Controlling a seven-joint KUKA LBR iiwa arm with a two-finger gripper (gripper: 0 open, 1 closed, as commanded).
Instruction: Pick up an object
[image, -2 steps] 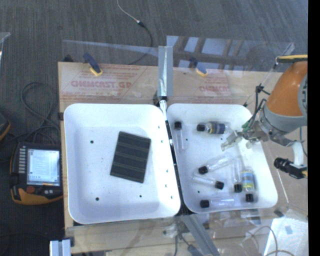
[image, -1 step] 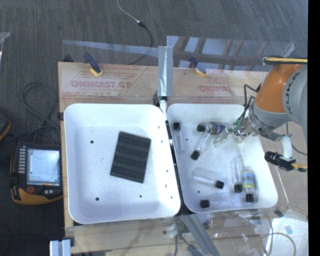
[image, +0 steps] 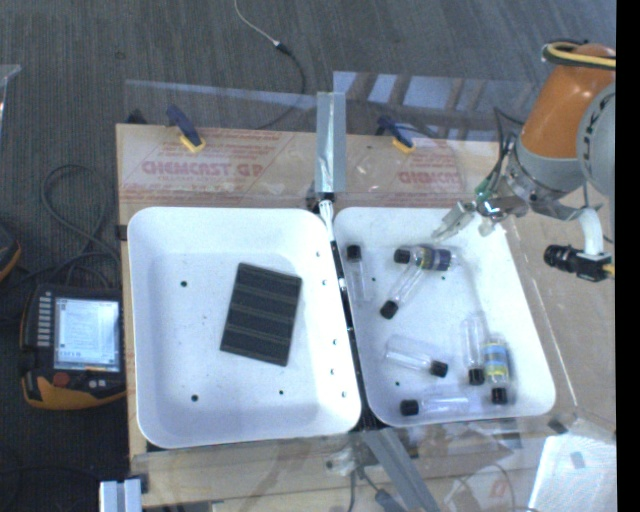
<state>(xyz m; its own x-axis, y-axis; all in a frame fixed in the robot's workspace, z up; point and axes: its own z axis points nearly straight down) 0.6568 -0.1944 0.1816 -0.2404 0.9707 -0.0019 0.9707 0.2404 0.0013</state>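
The gripper (image: 478, 212) hangs at the far right corner of the right bin (image: 527, 300), just inside its rim, carried on the arm (image: 565, 110) with the orange band. Its two thin fingers appear spread apart, with nothing seen between them; no object is held. Candidate objects are all clear vials with black caps lying in the right bin. Nearest to the tool, just below and to its left, is a vial with a dark label (image: 425, 258); touching it, slanting further down-left from the tool, lies a longer clear vial (image: 403, 290). Further left of the tool, against the bin's dividing wall, rests a small upright-lying vial (image: 354, 266). Well below the tool sit a yellow-labelled vial (image: 495, 364) and a plain one (image: 470, 345) side by side, with two more (image: 415, 355) (image: 435, 405) toward the near edge. The left bin (image: 150, 330) holds a flat black ribbed block (image: 261, 314), well away from the tool. Judgement: the approach step is in hand and no grasp has begun. To do it well, the dark-labelled vial is the shortest reach, but it touches its neighbour; the fingers should straddle it across its short axis, descending squarely, lest the round glass roll or the adjoining vial be nudged.
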